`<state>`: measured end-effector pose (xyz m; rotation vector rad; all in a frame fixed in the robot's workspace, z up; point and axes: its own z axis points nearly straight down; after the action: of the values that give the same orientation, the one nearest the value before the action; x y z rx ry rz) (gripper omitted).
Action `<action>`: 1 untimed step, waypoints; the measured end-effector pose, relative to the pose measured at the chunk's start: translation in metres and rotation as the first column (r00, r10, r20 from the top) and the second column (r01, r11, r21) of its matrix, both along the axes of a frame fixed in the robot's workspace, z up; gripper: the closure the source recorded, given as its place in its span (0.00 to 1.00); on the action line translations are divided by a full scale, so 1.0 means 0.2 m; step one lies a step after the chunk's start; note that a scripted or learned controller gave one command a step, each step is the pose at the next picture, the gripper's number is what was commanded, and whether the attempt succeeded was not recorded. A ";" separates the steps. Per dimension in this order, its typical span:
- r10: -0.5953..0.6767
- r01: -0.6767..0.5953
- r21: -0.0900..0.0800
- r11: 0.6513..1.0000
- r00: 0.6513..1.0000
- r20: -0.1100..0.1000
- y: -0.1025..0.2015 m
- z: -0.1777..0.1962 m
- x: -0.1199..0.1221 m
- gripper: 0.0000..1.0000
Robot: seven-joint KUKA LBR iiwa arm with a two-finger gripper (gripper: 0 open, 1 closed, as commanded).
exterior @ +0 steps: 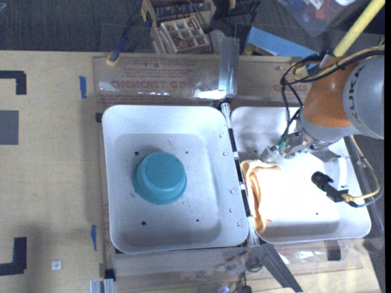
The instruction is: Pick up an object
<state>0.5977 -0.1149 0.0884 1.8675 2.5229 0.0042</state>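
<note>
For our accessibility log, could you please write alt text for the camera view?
A grey and orange robot arm reaches its gripper into the right white bin, just above a crumpled orange cloth. A round teal plastic bowl sits upside down in the left white bin.

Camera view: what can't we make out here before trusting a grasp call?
- Gripper: finger state, small and blurred against the bright right bin.
- Orange cloth: its extent and right side, washed out by glare.
- Teal bowl: which way up, unclear from above.
- Arm: cut off by the right edge.

Teal bowl (160, 177) in left bin (116, 127), prob. inverted
</note>
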 end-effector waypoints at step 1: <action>-0.252 0.252 -0.001 0.968 0.968 0.001 0.03 0.10 0.18 0.00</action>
<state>0.6337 -0.1081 0.1087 2.1710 2.2641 0.0028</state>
